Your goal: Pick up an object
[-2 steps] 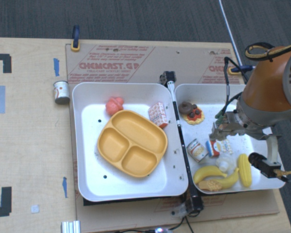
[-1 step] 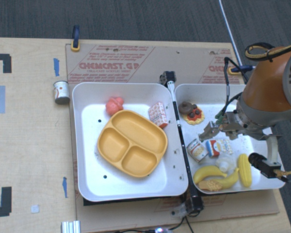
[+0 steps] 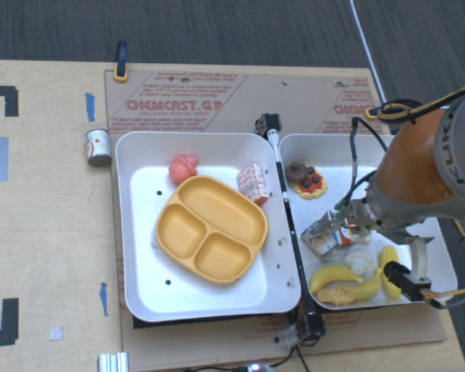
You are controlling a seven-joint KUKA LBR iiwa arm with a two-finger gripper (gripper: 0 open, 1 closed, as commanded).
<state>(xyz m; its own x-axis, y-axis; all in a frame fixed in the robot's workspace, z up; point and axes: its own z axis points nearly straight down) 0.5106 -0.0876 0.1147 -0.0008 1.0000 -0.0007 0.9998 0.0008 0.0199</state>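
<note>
My gripper hangs low over the middle of the right bin, below the arm's orange band. Right under and to the left of it lies a crumpled silver packet with red print; whether the two touch is hidden by the wrist. A white lumpy thing rests just in front of the gripper. A banana and a small corn cob lie along the bin's near wall, with a yellow piece beside them. At the far left of this bin sits a brown doughnut on a red-topped tart.
The left bin holds a yellow divided plate, a pink lump and a red-and-white carton. A small can stands on the bench outside the left bin. A black divider runs between the bins.
</note>
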